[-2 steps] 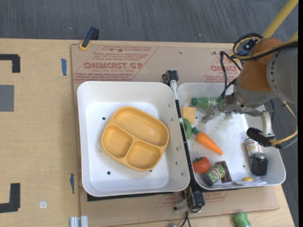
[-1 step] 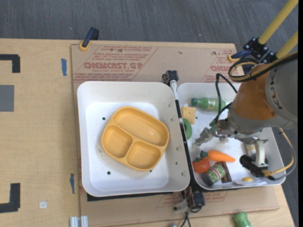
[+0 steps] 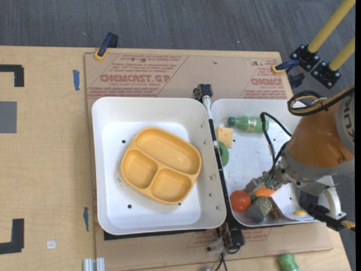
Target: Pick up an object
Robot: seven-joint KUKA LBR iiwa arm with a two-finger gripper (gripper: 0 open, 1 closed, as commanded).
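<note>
step: arm low in right bin [image 3: 248, 151], gripper [image 3: 269, 186] over small toys | grip state: cannot tell | next: rise, check catch

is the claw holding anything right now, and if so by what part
It cannot be told. The claw is down in the right white bin among a small orange piece, a round red tomato-like object and a grey cylinder, but its grip is hidden.

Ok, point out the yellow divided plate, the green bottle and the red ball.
yellow divided plate [image 3: 161, 165]: camera view, on the ridge between its three compartments.
green bottle [image 3: 246, 123]: camera view, on the middle of its body, lying in the right bin.
red ball [image 3: 241, 200]: camera view, on its top surface.
</note>
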